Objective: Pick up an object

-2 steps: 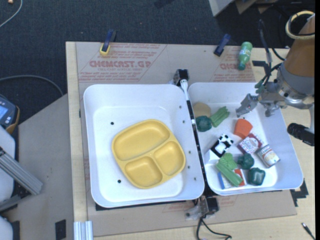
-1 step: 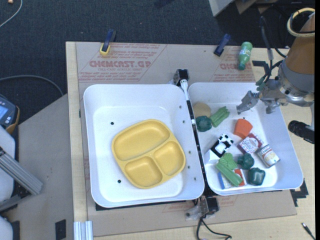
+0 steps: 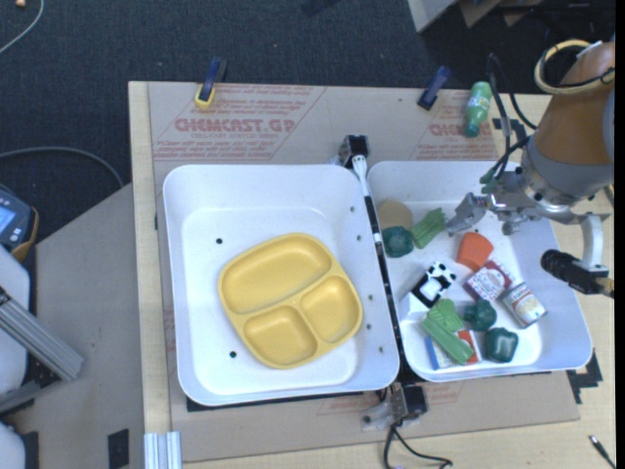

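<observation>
At the bottom edge of the view, a black clamp with trailing cables (image 3: 400,404) gripped the bench where the two bins met. Just above it, the right shallow white bin (image 3: 566,345) held a cluster of small things: a green ridged plastic block (image 3: 446,328) lying on a flat red-and-blue card at about seven o'clock in the bin, a dark green pepper-shaped toy (image 3: 501,344) at six o'clock, a dark teal lump (image 3: 479,314) just above that, a small white can with a printed label (image 3: 523,304) to its right, a maroon-and-white packet (image 3: 486,282), a black-and-white cow-patterned toy (image 3: 437,281), an orange block (image 3: 475,250) near the centre, and a light green bar (image 3: 428,229), a teal round piece (image 3: 397,240) and a tan disc (image 3: 394,213) toward ten o'clock. The left shallow white bin (image 3: 195,198) carried a yellow three-compartment plastic tray (image 3: 289,299). The grey gripper (image 3: 472,210) hung over the right bin at about twelve o'clock, just above the orange block, its fingers spread apart with nothing between them. A green bottle (image 3: 478,107) lay on the cardboard beyond the bins.
</observation>
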You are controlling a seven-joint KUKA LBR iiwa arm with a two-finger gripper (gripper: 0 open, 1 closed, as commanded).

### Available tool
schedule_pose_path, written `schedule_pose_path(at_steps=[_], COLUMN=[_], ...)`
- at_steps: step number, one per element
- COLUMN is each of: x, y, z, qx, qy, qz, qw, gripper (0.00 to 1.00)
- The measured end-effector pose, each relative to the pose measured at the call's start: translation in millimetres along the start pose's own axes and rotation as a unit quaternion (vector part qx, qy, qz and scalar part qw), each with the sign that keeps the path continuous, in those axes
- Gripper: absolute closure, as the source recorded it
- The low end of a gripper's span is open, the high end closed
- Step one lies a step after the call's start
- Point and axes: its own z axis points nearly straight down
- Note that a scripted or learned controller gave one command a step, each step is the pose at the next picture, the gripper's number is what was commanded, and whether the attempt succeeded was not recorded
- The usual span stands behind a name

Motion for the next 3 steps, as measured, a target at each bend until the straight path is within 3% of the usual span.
schedule_pose_path(at_steps=[1,2,3], x=[-2.1,-1.8,-2.1], y=[0.1,0.7,0.8], z=[63.3,81.9,70.9], qx=[0.0,-0.002,-0.003], qy=[0.0,-0.001,-0.001], qz=[0.001,0.0,0.001], qw=[1.0,1.0,1.0], gripper=[0.0,0.0,1.0])
